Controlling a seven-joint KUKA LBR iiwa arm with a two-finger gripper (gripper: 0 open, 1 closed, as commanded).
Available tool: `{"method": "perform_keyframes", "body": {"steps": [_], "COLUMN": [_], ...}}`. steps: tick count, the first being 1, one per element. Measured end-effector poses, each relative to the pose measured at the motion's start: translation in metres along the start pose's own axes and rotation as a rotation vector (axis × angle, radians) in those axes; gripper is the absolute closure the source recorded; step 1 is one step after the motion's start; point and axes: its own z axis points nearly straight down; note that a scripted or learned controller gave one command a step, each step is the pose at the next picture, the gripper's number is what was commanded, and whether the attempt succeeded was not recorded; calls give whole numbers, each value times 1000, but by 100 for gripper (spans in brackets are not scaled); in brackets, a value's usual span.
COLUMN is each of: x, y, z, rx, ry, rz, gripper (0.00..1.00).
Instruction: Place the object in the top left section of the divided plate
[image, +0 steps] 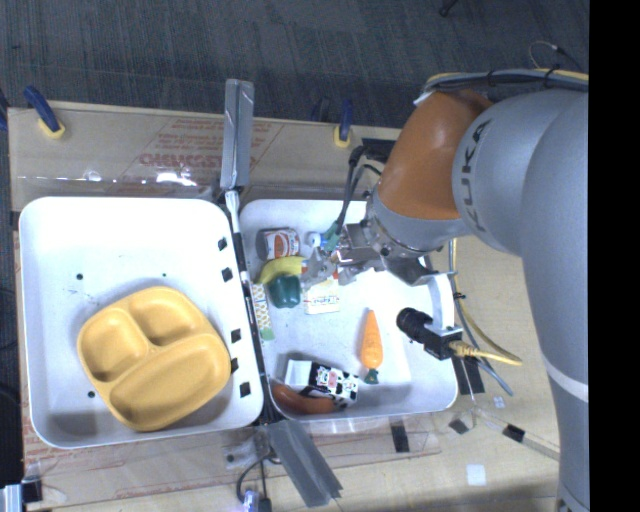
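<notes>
Yellow divided plate (150, 360) in the left bin (120, 230). In the right bin (412, 372), far-left corner: can (280, 243), banana (280, 268), teal piece (287, 291). Just right of these, gripper (322, 262), low; open or closed, cannot tell. Toy cow (335, 382) near; carrot (371, 340) rightmost.

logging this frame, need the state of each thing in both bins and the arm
divided plate: in the left bin, tilted in the view, nothing in its sections
carrot: lying flat in the right bin, untouched
banana: lying at the right bin's left side, against a teal item
can: on its side near the bin's back wall
toy cow: lying at the front wall
gripper: low over the right bin, beside the banana
</notes>
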Motion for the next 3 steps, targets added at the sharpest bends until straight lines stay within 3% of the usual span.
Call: {"method": "perform_keyframes", "body": {"steps": [1,2,3], "x": [83,178,198], "y": [-10,-15,-31], "z": [39,105,118], "rx": [-1,-4,-62], "ry": [-2,-2,-9], "rz": [-102,-234,-212], "gripper": [100,100,100]}}
